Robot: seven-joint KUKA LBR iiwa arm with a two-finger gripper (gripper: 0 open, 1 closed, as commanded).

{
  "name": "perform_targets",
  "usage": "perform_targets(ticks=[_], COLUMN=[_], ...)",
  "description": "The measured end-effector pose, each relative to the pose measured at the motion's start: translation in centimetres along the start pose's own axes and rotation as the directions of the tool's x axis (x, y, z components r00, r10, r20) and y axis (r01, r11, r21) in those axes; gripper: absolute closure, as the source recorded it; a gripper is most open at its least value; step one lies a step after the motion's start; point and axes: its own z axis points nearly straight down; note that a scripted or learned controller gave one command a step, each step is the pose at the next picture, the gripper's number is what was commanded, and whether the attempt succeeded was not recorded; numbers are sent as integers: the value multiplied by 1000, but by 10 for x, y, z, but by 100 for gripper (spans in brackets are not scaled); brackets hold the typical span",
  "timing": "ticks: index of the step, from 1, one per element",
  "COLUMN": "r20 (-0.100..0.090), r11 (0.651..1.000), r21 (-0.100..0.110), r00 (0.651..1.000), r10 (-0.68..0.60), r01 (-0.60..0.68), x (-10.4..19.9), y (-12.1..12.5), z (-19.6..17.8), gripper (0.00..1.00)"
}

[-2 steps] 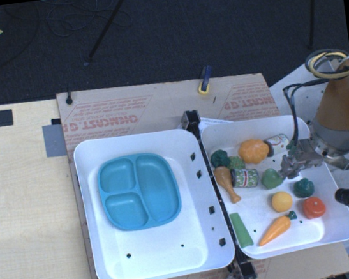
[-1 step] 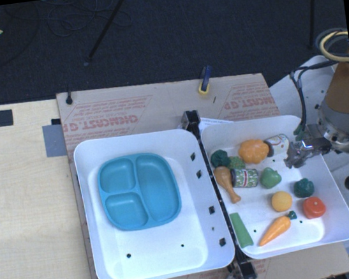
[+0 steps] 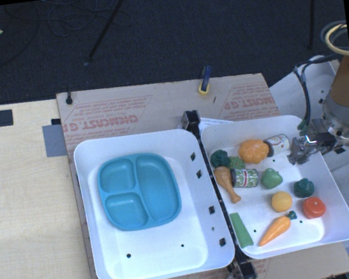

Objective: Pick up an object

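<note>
Two white bins side by side: left bin (image 3: 104, 255) has a blue divided plate (image 3: 138, 191), right bin (image 3: 341, 225) has the toy food. Gripper (image 3: 299, 149) sits over the right bin's far right edge; can't tell how far apart the fingers are, nothing visibly between them. Small can (image 3: 277, 144) is just left of the fingers, orange lump (image 3: 254, 151) beyond it. Green pepper (image 3: 271, 178) below-left, dark broccoli (image 3: 303, 187) and tomato (image 3: 313, 207) below. Carrot (image 3: 274, 230) well apart, near the front wall.
</note>
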Motion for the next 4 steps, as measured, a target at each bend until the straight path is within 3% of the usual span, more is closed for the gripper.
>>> perform_targets(ticks=[2,3,4], r20=[-2,-2,1], r11=[1000,1000,1000], r21=[2,0,2], r00=[1000,1000,1000], r10=[-3,-4,-1], r01=[3,4,1], x=[90,144,159], y=[41,65,80], z=[19,0,5], gripper=[100,100,100])
